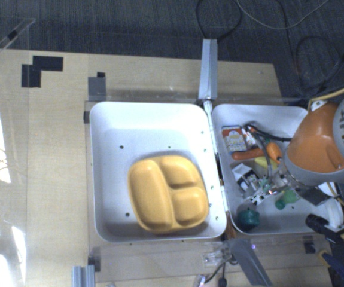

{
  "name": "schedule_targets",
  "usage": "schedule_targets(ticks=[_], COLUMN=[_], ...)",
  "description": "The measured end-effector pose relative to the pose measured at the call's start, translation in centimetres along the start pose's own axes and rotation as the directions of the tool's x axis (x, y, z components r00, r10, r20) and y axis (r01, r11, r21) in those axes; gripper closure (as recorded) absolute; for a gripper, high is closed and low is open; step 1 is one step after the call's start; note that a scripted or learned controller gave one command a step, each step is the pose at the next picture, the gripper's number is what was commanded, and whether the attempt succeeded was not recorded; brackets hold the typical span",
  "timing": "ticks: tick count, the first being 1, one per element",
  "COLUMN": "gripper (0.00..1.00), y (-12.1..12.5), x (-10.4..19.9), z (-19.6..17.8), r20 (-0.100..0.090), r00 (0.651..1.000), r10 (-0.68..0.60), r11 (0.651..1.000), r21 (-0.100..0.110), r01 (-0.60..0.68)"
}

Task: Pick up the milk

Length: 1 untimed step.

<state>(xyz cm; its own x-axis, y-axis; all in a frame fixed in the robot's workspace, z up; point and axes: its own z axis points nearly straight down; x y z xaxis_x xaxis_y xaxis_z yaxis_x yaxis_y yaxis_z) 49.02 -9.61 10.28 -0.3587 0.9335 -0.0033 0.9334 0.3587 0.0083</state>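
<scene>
Where toys crowd, the pincer (266,183) hovers.

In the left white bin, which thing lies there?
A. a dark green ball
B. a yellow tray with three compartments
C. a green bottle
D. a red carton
B: the left bin holds a yellow tray with three compartments, while the small items, such as the dark green ball, lie in the right bin under the arm.
</scene>
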Motion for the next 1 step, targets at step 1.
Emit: schedule_targets(ticks=[1], gripper=[1.00], y=[3.31], x=[8.98], z=[-8.24], r20=[-0.002], r00=[0.996], r10=[0.090], r11=[0.996], r21=[0.003], r01=[-0.090])
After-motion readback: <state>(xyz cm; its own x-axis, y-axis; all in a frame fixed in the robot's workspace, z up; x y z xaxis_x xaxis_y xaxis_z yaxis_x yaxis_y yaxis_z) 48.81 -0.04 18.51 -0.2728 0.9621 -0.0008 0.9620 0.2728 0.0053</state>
